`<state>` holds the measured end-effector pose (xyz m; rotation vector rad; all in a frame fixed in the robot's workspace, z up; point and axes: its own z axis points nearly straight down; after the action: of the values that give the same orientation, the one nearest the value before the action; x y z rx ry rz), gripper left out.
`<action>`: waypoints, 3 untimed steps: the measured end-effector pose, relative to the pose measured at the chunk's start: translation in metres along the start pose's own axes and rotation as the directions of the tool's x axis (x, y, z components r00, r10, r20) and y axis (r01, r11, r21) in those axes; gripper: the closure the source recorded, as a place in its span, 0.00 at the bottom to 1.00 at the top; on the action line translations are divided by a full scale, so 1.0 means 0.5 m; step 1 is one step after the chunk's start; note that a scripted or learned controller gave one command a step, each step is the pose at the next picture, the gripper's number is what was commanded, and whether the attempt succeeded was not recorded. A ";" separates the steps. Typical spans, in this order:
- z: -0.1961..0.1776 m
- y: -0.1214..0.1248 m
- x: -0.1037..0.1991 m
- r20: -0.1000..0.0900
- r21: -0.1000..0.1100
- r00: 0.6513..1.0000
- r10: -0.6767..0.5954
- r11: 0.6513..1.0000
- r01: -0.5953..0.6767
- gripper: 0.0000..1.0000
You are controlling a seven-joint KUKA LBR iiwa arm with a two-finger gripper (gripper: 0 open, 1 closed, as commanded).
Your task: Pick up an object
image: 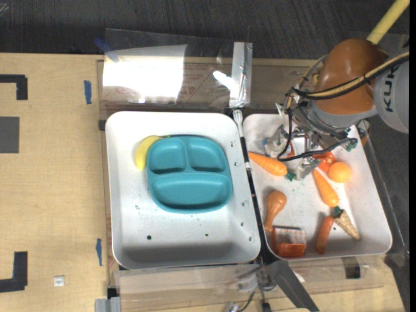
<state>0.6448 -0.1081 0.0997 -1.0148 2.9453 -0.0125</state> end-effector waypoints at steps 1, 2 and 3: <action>0.019 0.035 0.079 -0.012 -0.010 1.000 -0.020 1.000 0.020 0.00; 0.019 0.072 0.064 -0.014 -0.010 1.000 0.021 1.000 -0.021 0.00; 0.024 -0.021 0.015 -0.026 -0.039 0.982 -0.187 0.982 0.186 0.00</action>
<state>0.6456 -0.1207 0.0875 -1.3039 2.8743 0.0224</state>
